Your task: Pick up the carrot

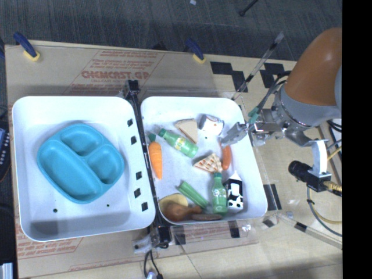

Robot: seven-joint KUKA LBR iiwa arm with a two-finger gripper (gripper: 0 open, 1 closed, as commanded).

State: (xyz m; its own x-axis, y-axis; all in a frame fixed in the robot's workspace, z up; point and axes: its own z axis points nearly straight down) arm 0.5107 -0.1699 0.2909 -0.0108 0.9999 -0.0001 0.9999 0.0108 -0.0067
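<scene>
The scene is lit evenly and fairly brightly from above, with no single strong source to be made out. The two white bins [23, 156] are rendered close to overexposed, and faint grey shading is seen along their inner walls. A soft shadow is cast below the blue tray [80, 161] toward the lower left of the frame. The floor across the top of the frame is left dim. Mild softness is noted throughout, and small items in the right bin are blurred at their edges. The orange band [318, 68] at the upper right is out of focus.
</scene>
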